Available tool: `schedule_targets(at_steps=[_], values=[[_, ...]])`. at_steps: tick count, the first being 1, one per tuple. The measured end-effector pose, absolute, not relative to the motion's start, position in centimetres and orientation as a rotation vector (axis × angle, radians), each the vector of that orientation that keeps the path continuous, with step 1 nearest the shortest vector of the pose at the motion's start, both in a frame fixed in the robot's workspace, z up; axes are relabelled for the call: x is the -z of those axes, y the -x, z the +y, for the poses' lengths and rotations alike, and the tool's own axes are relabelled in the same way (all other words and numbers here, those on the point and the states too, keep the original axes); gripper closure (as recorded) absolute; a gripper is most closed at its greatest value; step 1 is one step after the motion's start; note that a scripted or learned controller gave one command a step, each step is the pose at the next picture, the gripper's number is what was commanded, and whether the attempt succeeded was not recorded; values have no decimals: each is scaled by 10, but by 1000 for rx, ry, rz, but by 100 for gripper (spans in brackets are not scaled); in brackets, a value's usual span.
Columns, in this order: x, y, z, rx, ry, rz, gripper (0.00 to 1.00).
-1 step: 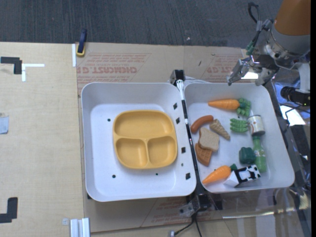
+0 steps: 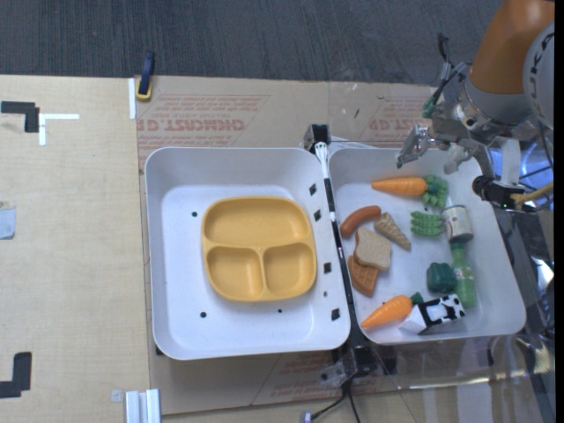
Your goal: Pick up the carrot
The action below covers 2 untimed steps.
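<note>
From where I sit, the left bin [image 2: 167,263] carries a yellow divided plate [image 2: 259,259] lying flat in its middle; I read it as spare space, since nothing in the task calls for it. The right bin [image 2: 507,311] is where all the play food is heaped. Going across it: a sausage [image 2: 359,219] near the dividing wall, a slice of bread [image 2: 373,248] overlapping a waffle [image 2: 362,275], and a cone-shaped piece [image 2: 394,232] just beside the bread. There are two carrots. The lower carrot [image 2: 388,312] lies at the front edge, touching a black-and-white toy [image 2: 439,311]. The upper carrot [image 2: 401,185] lies flat near the back wall, leafy top to the right, beside green pea pods [image 2: 427,224]. Further right sit a small can [image 2: 456,222] and a green bottle [image 2: 462,276].

The gripper [image 2: 434,142] hangs over the back rim of the right bin, just above and behind the upper carrot, fingers spread apart and holding nothing. I judge the upper carrot the easier target, being nearest and with free room around it.
</note>
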<state>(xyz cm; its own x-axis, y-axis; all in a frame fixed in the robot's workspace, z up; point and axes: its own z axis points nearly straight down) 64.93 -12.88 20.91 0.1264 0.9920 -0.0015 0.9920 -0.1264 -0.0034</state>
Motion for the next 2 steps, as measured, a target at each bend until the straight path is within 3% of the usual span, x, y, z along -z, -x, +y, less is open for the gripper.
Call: schedule_targets(at_steps=[1, 2], values=[[-111, -663, -150, 11, 2342, -2114, 0], [-107, -666, -161, 42, 2611, -1767, 0]])
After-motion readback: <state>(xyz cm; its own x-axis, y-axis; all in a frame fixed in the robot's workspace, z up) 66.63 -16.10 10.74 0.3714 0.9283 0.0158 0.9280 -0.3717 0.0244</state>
